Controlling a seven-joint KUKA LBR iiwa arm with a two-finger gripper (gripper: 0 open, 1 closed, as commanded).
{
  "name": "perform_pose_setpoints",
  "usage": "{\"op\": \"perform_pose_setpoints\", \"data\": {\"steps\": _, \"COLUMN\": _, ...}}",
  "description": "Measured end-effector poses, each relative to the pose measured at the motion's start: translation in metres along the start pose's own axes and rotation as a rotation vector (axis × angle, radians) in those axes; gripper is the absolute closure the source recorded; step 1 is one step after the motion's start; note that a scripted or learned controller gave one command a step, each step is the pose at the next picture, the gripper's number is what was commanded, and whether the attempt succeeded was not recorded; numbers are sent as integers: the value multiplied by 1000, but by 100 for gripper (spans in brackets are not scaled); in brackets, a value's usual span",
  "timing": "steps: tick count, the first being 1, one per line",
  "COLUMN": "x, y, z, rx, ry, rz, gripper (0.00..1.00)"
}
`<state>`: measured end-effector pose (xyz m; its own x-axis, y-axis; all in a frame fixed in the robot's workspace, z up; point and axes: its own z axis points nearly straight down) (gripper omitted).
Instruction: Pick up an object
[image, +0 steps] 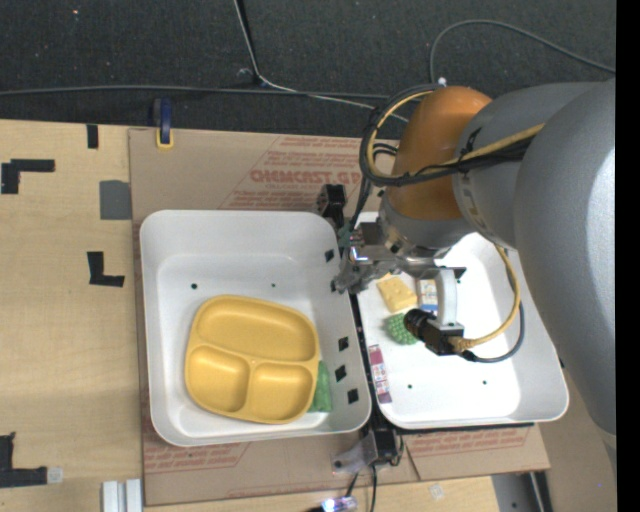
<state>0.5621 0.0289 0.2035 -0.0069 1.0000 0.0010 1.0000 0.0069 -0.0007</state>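
The pincer (375, 258) is seen low over the right bin (520, 400), near the wall shared by the two bins, but whether it is spread or closed, or has hold of anything, cannot be told from this slanted view. Just beside it, toward the near edge, a pale yellow block (397, 293) lies on the bin floor, and a small green object (402, 329) sits a little further the same way. The block is judged the nearest candidate, so only a short shift and descent would be called for. Its long axis cannot be made out.

Beyond the shared wall, in the left bin (165, 250), a yellow divided tray (252, 357) is set, with a green item (322, 390) tucked at its edge. Both bins rest on a cardboard sheet (290, 170) over the wooden surface (60, 300), with dark flooring behind.
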Motion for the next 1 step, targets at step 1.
{"op": "perform_pose_setpoints", "data": {"steps": 1, "x": 52, "y": 15, "z": -2, "rx": 0, "ry": 0, "rz": 0, "gripper": 100}}
